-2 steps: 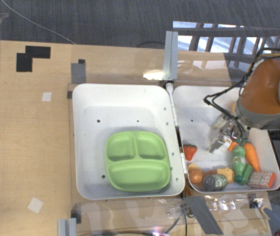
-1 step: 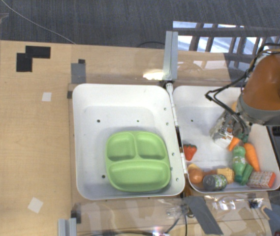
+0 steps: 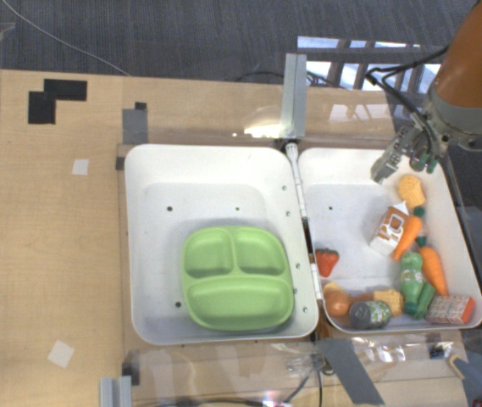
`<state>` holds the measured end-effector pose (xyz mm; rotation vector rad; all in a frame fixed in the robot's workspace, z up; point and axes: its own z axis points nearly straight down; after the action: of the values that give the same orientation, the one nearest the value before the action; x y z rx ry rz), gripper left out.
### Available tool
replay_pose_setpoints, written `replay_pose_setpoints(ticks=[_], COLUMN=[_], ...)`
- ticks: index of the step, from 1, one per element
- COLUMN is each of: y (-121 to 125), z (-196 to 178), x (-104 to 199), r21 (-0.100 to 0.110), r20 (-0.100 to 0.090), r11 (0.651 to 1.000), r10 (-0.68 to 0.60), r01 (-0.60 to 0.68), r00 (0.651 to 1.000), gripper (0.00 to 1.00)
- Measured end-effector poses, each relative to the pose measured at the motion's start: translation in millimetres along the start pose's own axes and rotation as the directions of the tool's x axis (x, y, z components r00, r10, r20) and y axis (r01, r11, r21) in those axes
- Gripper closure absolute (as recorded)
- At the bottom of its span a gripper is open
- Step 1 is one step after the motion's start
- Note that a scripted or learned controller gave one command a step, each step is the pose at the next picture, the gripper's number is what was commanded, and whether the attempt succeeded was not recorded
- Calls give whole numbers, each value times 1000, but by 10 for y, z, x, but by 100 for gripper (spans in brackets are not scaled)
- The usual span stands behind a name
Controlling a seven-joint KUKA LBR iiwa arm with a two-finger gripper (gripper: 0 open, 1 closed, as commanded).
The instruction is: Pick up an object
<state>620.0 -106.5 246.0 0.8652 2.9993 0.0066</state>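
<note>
Right bin (image 3: 351, 219): jaws (image 3: 403, 158), maybe empty, above toy food (image 3: 411, 190)

A single fixed camera hangs above the bench (image 3: 46, 253) and looks down on it at a slant, far enough off to take in both white bins side by side, the left bin (image 3: 152, 202) and the right bin (image 3: 342, 210). The far edge of the bench and a strip of dark floor (image 3: 181, 19) lie along the top of the view, and the arm (image 3: 475, 58) enters from the right.
</note>
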Motion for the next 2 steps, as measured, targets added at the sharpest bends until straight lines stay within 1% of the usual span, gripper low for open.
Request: replay_pose_setpoints(ticks=[1,2], y=[-25,-264], z=[50,1443], x=[11,308], r21=[5,8], r20=[-9,-23], r11=[1000,995], r10=[2,-103], r01=[-2,103], r00=[1000,994], gripper=[0,0])
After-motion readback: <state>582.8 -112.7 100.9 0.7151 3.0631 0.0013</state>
